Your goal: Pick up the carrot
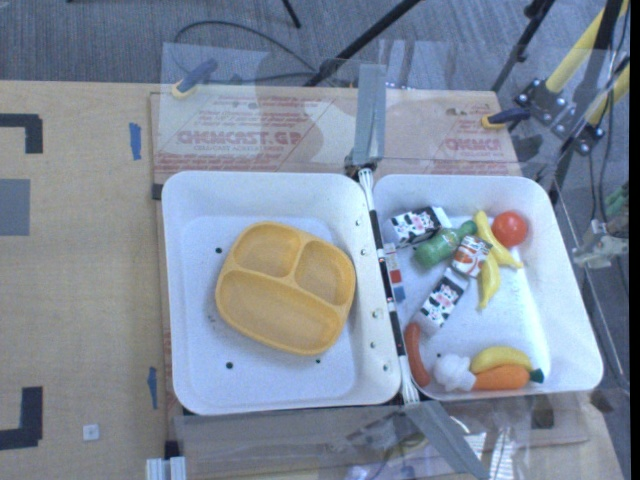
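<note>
Here, two shallow white bins are set side by side on the bench. Whether the jaws are open or closed cannot be told, so places are given by the bins and by neighbouring things.

The carrot [500,377] is found in the right-hand bin [566,298], at its near edge towards the near right corner. It lies flat, roughly along that edge, with its dark green end pointing to the view's right. A small yellow banana [501,357] lies just behind it, touching or nearly touching. A white lumpy item [455,371] is pressed against the carrot's blunt end, and a red-orange sausage [415,353] lies beyond that, along the bin's inner wall.

Further back in the same bin, a black-and-white patterned carton [443,301] lies tilted near the middle. A second such carton [420,223] lies near the far inner corner. Beside it are seen a green vegetable [437,248], a small red-and-white can [467,256] and a longer yellow fruit [488,264], all clustered together. A red tomato [509,228] sits at the far side of the cluster.

In the left-hand bin [190,268], a yellow divided plate [286,286] lies flat near the middle, well apart from the carrot.
</note>
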`<state>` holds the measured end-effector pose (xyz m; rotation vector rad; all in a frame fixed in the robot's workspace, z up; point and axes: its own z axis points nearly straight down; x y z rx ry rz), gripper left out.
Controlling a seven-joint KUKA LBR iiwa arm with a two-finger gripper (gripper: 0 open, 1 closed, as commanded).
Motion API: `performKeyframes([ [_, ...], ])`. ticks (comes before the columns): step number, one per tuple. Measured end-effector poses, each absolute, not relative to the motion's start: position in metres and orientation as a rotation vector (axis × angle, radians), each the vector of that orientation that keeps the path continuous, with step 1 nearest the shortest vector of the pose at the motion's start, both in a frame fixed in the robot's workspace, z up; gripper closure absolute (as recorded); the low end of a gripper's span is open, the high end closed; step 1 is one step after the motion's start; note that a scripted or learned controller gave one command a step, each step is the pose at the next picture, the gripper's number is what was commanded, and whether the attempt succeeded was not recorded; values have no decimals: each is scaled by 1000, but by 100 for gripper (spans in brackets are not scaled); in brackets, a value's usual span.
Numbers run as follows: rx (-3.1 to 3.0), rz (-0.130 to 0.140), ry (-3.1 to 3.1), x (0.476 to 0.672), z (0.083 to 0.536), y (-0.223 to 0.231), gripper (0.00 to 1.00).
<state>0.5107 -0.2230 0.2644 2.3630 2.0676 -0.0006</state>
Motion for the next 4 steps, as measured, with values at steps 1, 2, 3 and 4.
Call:
performKeyframes([
  [1,2573,0,1797,548,300,-174,100],
  [2,2726,-1,1560,661,323,-170,100],
  [3,3043,0,776,667,336,-167,100],
  [4,3128,-8,321,639,296,-214,100],
])
